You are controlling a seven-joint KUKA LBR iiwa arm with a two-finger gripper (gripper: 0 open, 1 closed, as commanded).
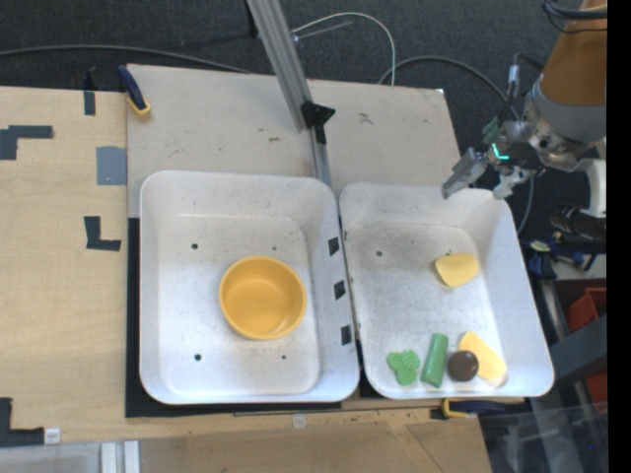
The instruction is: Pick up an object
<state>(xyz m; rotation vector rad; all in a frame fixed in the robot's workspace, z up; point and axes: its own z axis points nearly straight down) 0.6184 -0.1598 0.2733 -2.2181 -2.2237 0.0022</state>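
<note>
I am holding my tool (479,176) wide open over the right bin's (523,264) two o'clock corner, eyeing the small yellow piece (456,269) at three o'clock, probably light, stiff, best pinched across its edges.

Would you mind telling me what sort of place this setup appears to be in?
Most likely a robotics lab bench for pick-up trials: a robot arm reaches over two white bins, cables trail across dark carpet, and a yellow bowl and small toy pieces serve as test objects.

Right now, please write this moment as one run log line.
claw: open, above right bin far corner | holding: nothing | bowl: left bin
</note>
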